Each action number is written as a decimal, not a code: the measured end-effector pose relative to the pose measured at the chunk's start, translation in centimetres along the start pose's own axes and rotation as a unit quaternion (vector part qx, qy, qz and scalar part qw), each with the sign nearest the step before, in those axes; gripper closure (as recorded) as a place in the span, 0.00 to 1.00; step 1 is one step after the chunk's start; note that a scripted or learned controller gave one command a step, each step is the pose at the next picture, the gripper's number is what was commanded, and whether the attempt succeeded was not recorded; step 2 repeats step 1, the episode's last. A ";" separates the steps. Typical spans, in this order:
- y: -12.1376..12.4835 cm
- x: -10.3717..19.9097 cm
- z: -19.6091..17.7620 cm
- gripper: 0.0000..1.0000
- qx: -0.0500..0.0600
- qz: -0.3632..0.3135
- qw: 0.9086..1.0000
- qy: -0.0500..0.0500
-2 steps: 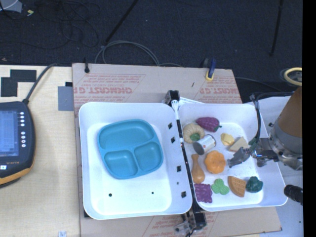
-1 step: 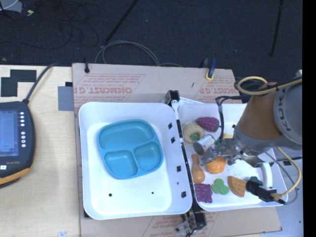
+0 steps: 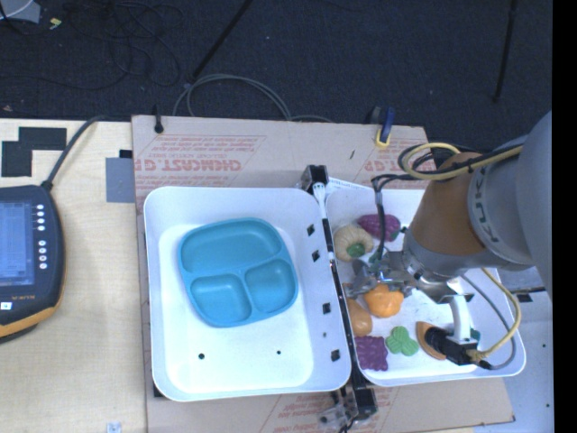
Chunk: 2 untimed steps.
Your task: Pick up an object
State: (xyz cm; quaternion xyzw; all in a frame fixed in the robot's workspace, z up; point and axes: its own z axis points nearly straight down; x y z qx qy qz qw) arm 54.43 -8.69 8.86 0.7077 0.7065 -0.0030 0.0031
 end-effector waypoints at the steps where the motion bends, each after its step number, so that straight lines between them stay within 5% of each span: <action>1: 0.0 -0.1 -1.2 1.00 0.000 0.004 1.000 0.002; 2: 0.0 -0.1 -1.2 1.00 0.000 0.004 1.000 0.002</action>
